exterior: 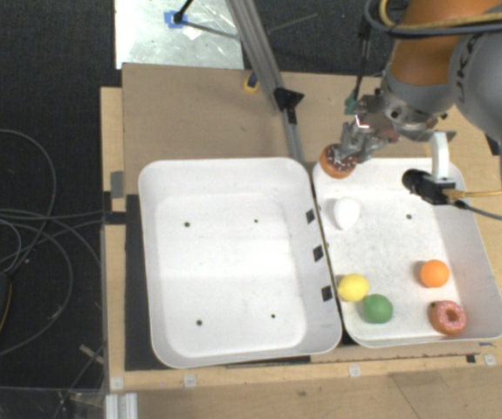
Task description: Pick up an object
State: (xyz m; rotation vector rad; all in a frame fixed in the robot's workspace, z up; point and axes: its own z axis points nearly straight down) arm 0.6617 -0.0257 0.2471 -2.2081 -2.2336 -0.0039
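Near the top right of the frame, the robot's hand (352, 151) is low over the far left corner of the right bin (486, 273). It sits right on top of a brown donut (337, 162) at the bin's edge. I cannot tell if the hand is open or closed, because the arm (447, 51) hides that part, so I cannot say it has the donut.

It looks like the robot is at the grabbing step and has picked the brown donut as its thing to lift. Next, the hand needs to squeeze the donut well and go straight up. The donut is tight against the bin's corner wall, so it could slip or get pushed away.

Now the count. The right bin has one brown donut at the top, one white egg shape (346, 213) below it, one yellow ball (353, 287), one green ball (376, 308), one orange ball (434, 273) and one pink donut (448, 317) near the lower right. That makes six things. The left bin (159, 234) has no toys. Two bins sit side by side on the tabletop (189, 112).
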